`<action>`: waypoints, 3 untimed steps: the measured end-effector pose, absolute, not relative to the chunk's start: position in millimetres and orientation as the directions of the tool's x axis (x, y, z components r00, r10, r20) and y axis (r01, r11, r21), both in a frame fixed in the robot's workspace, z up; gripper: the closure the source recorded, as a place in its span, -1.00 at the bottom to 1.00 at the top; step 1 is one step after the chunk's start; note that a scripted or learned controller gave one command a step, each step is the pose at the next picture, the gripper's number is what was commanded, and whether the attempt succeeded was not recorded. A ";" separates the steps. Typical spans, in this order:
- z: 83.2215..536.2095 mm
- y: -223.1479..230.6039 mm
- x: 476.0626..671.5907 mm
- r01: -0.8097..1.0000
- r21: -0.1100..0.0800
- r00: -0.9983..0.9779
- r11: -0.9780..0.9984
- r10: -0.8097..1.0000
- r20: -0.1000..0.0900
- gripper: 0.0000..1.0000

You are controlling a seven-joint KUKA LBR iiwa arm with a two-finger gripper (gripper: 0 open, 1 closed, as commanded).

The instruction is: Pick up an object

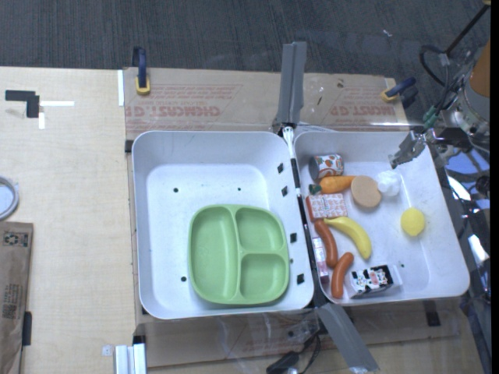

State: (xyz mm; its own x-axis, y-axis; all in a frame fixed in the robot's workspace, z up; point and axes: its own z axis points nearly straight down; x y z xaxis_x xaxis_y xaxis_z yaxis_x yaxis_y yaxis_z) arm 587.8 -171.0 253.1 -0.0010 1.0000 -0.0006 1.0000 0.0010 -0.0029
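The right bin [437,287] holds several toy foods: a carrot [337,184], a tan round bun [366,193], a white lump [388,183], a yellow lemon [413,222], a banana [352,235], a red-and-white packet [327,206], two sausages [326,240] [341,274], a small red-labelled can [329,164] and a black-and-white carton [373,280]. My gripper [406,151] hangs over the bin's far right part, just up and right of the white lump, apart from the objects. Nothing shows in its grasp.
A green divided plate [239,253] lies in the left bin [148,209]. A grey divider post [292,84] rises between the bins at the back. Cables and arm hardware [460,92] crowd the right edge. Clamps [141,72] sit on the cardboard behind.
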 end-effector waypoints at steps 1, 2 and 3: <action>114.6 -147.9 587.2 0.924 0.002 -0.382 0.382 0.924 -0.001 -1.00; 92.2 -126.8 543.6 0.868 0.001 -0.496 0.496 0.868 -0.003 -1.00; 87.4 -101.0 653.5 0.895 -0.019 -0.445 0.445 0.896 0.009 -1.00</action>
State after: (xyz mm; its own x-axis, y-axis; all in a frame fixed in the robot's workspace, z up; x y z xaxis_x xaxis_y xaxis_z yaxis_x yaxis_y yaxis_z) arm 653.5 -101.0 87.4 -0.4450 0.8955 0.0092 0.8953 0.4450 -0.0187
